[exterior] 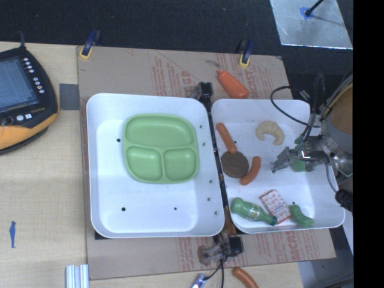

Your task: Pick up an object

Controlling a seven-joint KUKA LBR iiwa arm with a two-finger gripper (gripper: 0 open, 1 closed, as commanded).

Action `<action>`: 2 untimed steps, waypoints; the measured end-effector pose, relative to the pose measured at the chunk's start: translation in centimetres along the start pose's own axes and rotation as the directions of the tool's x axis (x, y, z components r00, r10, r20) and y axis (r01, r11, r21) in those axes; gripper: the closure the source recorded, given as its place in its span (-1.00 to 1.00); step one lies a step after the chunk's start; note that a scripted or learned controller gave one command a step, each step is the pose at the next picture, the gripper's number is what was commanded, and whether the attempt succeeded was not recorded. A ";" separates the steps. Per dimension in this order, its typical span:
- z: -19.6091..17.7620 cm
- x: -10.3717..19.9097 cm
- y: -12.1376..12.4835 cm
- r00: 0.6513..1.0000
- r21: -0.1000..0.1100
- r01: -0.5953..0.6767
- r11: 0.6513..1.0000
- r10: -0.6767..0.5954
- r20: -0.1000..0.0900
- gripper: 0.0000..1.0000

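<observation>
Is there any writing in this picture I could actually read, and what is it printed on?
None is readable.
Brown cardboard sheet: red printed lettering, too blurred to read.
Small red and white packet: print too small to read.
Handheld control pad: screen and buttons carry no readable text.

Grey metal robot arm with a rounded orange band near the wrist. Thin black cables looping out from its side. Small hand of dull silver-grey metal, angular, with dark joints and a green patch beside it.
</observation>
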State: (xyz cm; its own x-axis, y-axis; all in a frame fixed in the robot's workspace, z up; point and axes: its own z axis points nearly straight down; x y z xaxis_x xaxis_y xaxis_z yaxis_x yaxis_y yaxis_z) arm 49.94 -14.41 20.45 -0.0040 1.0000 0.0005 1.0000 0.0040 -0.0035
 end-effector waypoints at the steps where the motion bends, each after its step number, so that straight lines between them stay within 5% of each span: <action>1: 11.4 4.6 2.0 1.000 0.002 0.003 1.000 -0.003 0.001 -1.00; 2: 11.2 4.5 9.7 1.000 -0.001 -0.001 1.000 0.001 0.000 -1.00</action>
State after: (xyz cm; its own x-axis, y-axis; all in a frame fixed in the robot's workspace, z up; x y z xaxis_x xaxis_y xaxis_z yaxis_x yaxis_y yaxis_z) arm 59.57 -9.85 9.20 -0.0032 1.0000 0.0005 1.0000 0.0032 -0.0027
